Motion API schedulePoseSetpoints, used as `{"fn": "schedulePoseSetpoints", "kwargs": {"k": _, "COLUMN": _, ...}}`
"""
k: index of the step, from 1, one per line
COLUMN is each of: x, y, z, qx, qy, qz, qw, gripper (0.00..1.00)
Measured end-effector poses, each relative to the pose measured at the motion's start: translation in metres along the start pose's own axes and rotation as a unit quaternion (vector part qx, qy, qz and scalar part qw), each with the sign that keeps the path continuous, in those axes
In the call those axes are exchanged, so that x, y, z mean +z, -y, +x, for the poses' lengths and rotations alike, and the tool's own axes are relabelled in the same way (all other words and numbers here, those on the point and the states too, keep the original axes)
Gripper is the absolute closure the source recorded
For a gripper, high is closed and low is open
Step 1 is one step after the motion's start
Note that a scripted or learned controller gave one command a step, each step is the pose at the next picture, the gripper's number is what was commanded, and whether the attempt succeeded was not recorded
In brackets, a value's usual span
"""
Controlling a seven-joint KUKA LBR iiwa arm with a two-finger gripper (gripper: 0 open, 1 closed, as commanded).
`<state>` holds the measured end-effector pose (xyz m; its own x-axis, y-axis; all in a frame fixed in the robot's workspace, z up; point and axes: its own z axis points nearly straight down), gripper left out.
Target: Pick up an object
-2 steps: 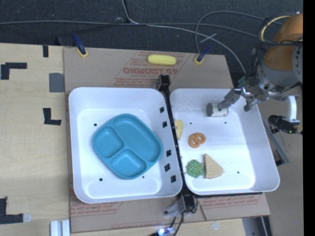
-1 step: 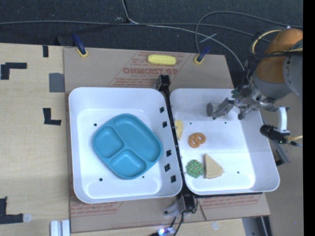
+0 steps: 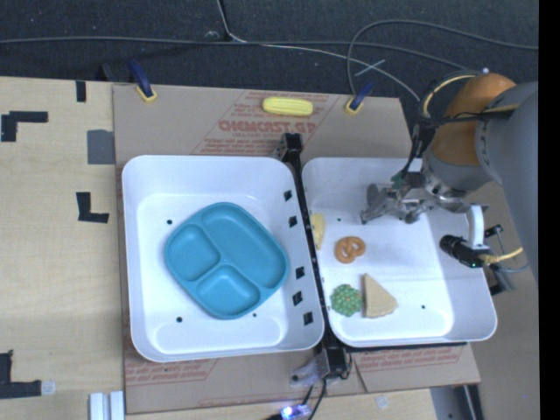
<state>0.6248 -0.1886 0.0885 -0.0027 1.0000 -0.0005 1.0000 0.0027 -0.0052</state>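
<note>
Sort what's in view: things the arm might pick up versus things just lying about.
For the job: pretzel, green broccoli-like piece, tan wedge, pale yellow piece, gripper.

Lying about: blue divided plate, yellow corn-like item on the cardboard, blue clamps.

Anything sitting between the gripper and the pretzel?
No. In the camera view, bare white bin floor separates the gripper from the pretzel below it.
</note>
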Motion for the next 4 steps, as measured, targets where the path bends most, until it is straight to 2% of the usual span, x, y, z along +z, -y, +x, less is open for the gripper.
{"fn": "schedulePoseSetpoints", "kwargs": {"k": 1, "x": -0.014, "y": -0.001, "z": 0.0, "qx": -0.001, "qy": 0.0, "qz": -0.002, "qw": 1.0, "gripper": 1.0}}
{"fn": "schedulePoseSetpoints", "kwargs": {"k": 3, "x": -0.1, "y": 0.0, "z": 0.0, "qx": 0.001, "qy": 0.0, "qz": -0.004, "qw": 1.0, "gripper": 1.0}}
{"fn": "schedulePoseSetpoints", "kwargs": {"k": 4, "x": -0.128, "y": 0.0, "z": 0.0, "qx": 0.001, "qy": 0.0, "qz": -0.004, "qw": 1.0, "gripper": 1.0}}
